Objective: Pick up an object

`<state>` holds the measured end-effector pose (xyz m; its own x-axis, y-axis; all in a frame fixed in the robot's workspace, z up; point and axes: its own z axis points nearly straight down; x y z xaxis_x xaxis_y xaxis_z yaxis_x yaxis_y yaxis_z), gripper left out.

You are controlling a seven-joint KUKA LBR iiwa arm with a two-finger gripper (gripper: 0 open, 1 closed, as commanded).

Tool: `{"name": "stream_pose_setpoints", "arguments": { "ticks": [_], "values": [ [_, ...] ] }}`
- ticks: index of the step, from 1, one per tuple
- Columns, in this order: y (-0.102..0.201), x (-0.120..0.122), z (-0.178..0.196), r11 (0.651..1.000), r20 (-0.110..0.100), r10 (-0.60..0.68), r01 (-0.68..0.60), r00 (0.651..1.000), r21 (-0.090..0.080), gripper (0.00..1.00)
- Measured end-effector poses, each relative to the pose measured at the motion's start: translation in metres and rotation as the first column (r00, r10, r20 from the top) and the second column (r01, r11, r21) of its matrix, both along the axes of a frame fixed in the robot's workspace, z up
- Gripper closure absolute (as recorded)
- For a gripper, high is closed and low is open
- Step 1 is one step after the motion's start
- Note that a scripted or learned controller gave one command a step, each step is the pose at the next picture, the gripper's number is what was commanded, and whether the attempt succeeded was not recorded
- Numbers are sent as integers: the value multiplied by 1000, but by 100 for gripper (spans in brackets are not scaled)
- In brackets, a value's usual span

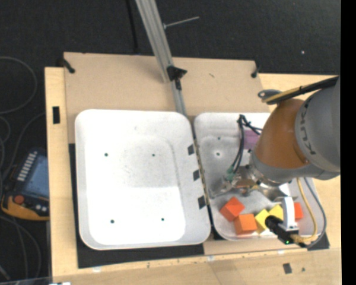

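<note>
My gripper [240, 185] hangs low inside the right bin [213, 141], under the grey arm with its orange band [282, 141]. It sits just above and behind an orange block [232, 208]. A second orange block [246, 224] and a yellow block [266, 217] lie nearer the bin's front edge. A purple object [250, 139] shows at the back of the bin, partly hidden by the arm. A red and white piece [293, 210] lies to the right of the yellow block. No object is visibly held.
The left white bin [86, 159] stands beside the right one, sharing a divider with black clips [197, 174]. A slanted metal pole [160, 40] rises behind the bins. Cables and a handheld pendant [29, 186] lie off the bench at left.
</note>
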<state>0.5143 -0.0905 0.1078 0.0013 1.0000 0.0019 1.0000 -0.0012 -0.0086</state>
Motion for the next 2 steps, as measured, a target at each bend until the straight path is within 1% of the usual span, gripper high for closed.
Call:
{"name": "stream_pose_setpoints", "arguments": {
  "ticks": [1,2],
  "values": [
    [2,-28,-10,1000,17,-2,2,1000,-5,0],
    [3,-28,-10,1000,18,-3,3,1000,-4,0]
  ]
}}
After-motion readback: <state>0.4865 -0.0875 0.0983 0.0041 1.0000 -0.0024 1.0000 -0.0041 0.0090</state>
